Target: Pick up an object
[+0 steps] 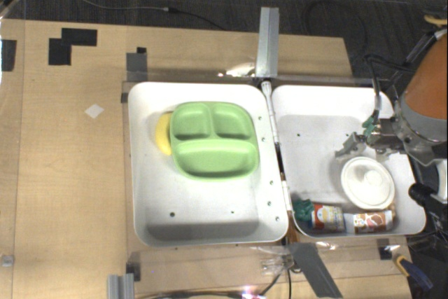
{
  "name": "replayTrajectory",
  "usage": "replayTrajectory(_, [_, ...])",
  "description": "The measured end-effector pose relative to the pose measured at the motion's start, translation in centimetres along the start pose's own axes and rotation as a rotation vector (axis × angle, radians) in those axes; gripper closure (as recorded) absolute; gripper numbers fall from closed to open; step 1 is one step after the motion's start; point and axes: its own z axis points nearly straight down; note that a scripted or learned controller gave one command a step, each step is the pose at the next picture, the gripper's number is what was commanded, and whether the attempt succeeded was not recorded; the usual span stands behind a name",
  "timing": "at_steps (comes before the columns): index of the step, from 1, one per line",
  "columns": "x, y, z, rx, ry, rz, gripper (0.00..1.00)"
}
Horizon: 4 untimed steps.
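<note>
Landmark = white round bowl [367, 182], sitting upright in the right bin [315, 115], toward that bin's near-right part. Gripper [353, 145] hangs just beyond the bowl's far-left rim, v. close to it, over bare bin floor; nothing visible in its grasp, and can't tell whether it's set wide or narrow since the tip is small and blurred. Arm [427, 91], grey w/ orange band, comes in from view-right of the bowl, past the bin wall. Possible pick targets: the bowl itself, plus 2 small bottles lying on their sides just nearer the camera than the bowl, along the bin's near wall. The red-label bottle [327, 217] is near-left of the bowl; the brown-label bottle [372, 222] is right below it and looks to be touching or nearly touching the bowl's near rim. A dark teal item [302, 209] sits further view-left of the bowl, just beside the red-label bottle's end, in the bin corner. Well apart to the bowl's view-left, across the divider, the left bin [196, 213] holds a green divided plate [212, 138] w/ a yellow item [162, 134] partly tucked under its far-from-bowl edge. A metal post [268, 42] stands beyond the bowl, far-left, at the seam between bins. The wooden bench [63, 150] carries black tape marks [70, 44], well off to the bowl's view-left.
</note>
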Motion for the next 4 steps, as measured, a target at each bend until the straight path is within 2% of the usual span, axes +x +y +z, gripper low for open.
replayTrajectory(1, [-1.9, 5.6, 9.6, 0.001, 0.001, 0.237, 0.0])
replayTrajectory(2, [3.7, 8.4, 14.2, -0.006, 0.0, 0.015, 0.0])
replayTrajectory(3, [2.1, 13.6, 12.5, -0.004, -0.001, -0.072, 0.0])
replayTrajectory(4, [-6.2, 11.1, 14.4, -0.002, -0.002, -0.169, 0.0])
